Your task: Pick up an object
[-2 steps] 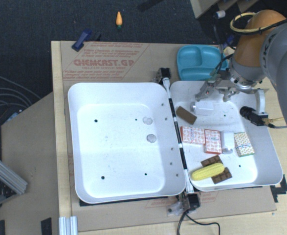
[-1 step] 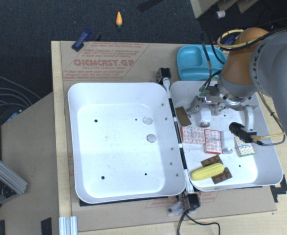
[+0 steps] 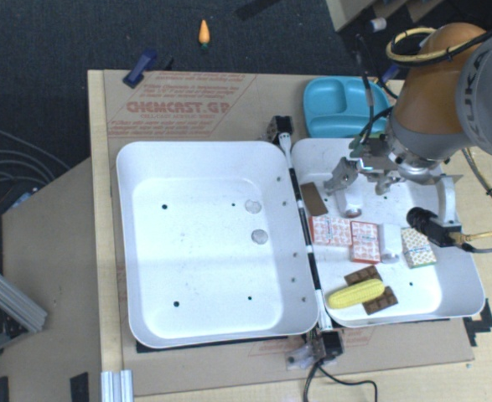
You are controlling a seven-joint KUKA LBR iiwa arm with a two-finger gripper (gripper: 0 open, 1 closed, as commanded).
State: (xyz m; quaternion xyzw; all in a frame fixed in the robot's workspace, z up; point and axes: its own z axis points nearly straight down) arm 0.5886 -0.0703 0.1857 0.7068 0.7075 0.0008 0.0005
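While apart, packet (image 3: 331,231) near end effector (image 3: 364,180)

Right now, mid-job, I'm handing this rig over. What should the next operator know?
Gripper: above the back of the right bin, nothing visibly held.
Right bin: yellow corn, chocolate pieces, two red-patterned squares, brown card, patterned block, all lying on its floor.
Left bin: two small round discs.
Done: no object lifted yet.
Left: the whole pick.
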